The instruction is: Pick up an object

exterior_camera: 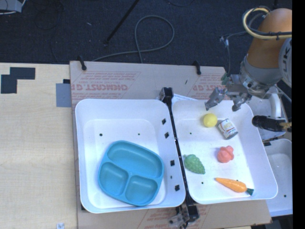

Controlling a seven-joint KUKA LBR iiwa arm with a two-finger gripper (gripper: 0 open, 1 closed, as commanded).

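Nearest the camera in the right bin (267, 185): a carrot (232, 185) lying flat near the front edge, orange with its green tip pointing right. Just behind it a green leafy veg piece (194, 163) close to the divider, and a pinkish-red lumpy fruit (226, 154) mid-bin, well apart from each other. Further back a yellow ball (209, 120) and a small can (228, 128) on its side, just beside each other, maybe touching, can't tell. Left bin (83, 128) has a blue divided tray (131, 172) at its front, tilted a bit. Gripper (228, 99) hangs over the back rim of the right bin, above and behind the ball and can; jaws look spread, nothing between them. Any of the right-bin items could be the pick target; none lifted yet, all resting on the bin floor. Closest candidates are the ball and can. Risks, judged from layout: ball is round and will likely roll off if a finger lands off-centre; can lying down could roll or get nudged into the ball; the two sit so close that a finger coming down between them may hit one and knock both, or the close may catch nothing. Gripper is near the back wall, so a straight descent there could clip the rim. Behind the bins: cardboard sheet (124, 82), dark floor with cables (152, 27).
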